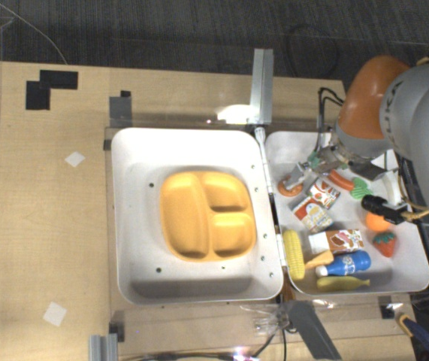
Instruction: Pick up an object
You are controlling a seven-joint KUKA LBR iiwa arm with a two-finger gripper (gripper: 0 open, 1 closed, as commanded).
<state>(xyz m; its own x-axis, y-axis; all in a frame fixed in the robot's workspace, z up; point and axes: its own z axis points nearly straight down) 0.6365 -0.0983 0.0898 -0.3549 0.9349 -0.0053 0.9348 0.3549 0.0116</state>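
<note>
Yellow divided tray (204, 215) sits alone in left bin (131, 224). My gripper (301, 174) hangs low in right bin (417, 273), near its back-left corner, over red-and-white carton (316, 203). Can't tell finger spread from up here (nothing visibly between them). Clutter close by: corn cob (294, 250) along divider, blue bottle (345, 264), banana (342, 283), orange (377, 222), strawberry (384, 243), green piece (361, 188), second small carton (344, 240).
</note>
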